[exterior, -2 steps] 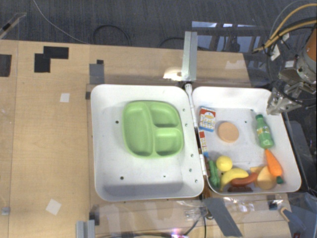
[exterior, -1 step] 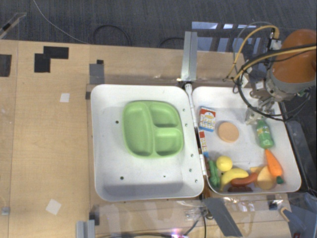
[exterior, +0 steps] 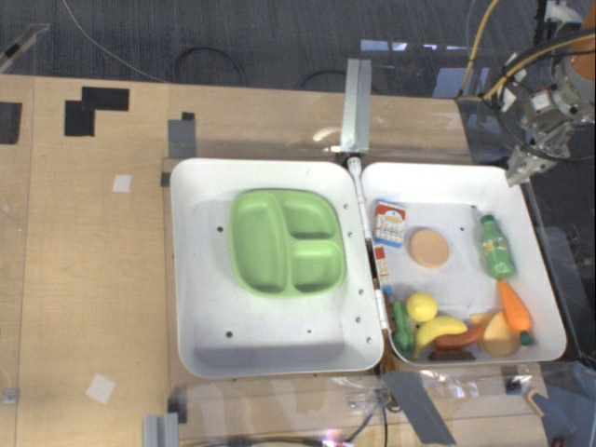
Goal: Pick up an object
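Hand [exterior: 523, 166] hangs over right bin's [exterior: 438, 177] far corner, grip state unreadable. Nearest pick: green bottle [exterior: 495, 247], below-left of it, long axis running near-to-far.

Desk [exterior: 84, 277]: pale wood-look top, matt, smooth. Bins [exterior: 200, 343]: white plastic, smooth, faint sheen. Tray [exterior: 284, 242]: green plastic, matt. Bottle [exterior: 495, 247]: green plastic, glossy. Carton [exterior: 389, 224]: printed, paper look. Carrot [exterior: 514, 307], lemon [exterior: 422, 306], banana [exterior: 440, 329]: smooth plastic look, slight gloss. Divider bracket [exterior: 356, 105]: grey brushed metal. Floor [exterior: 233, 17]: dark, ribbed, carpet-like.
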